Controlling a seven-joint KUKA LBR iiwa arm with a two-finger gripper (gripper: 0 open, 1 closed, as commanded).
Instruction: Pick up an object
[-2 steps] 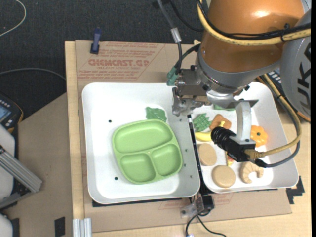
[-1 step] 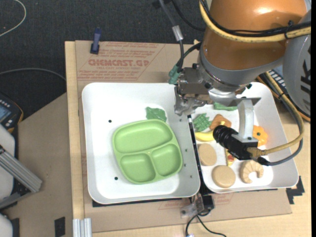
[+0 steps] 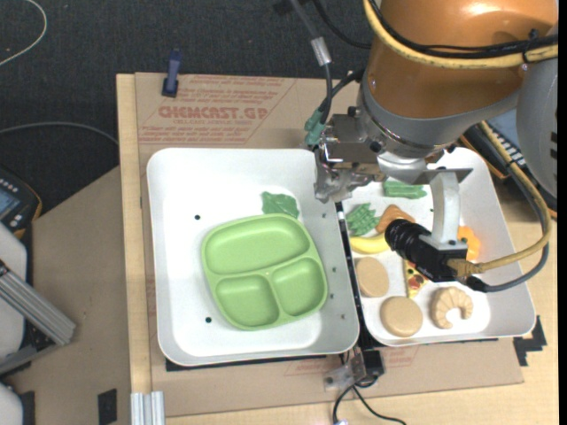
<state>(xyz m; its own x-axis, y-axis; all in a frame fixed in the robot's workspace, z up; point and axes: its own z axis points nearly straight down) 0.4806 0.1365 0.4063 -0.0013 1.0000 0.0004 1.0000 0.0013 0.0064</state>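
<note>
Yellow banana [image 3: 368, 245] lies left-to-right near the pincer [image 3: 330, 184], whose state I cannot tell.

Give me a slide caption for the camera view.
Pincer hangs where the two bins meet: toy food in the right bin, a green divided tray in the left bin.

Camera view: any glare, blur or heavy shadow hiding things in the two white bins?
Camera view: even light, bench sharp; a bright highlight on the arm's glossy orange band; the green three-compartment plastic tray in the left shallow white bin throws only a soft shadow; the arm covers the far end of the right shallow white bin, the food pieces nearer are readable.
</note>
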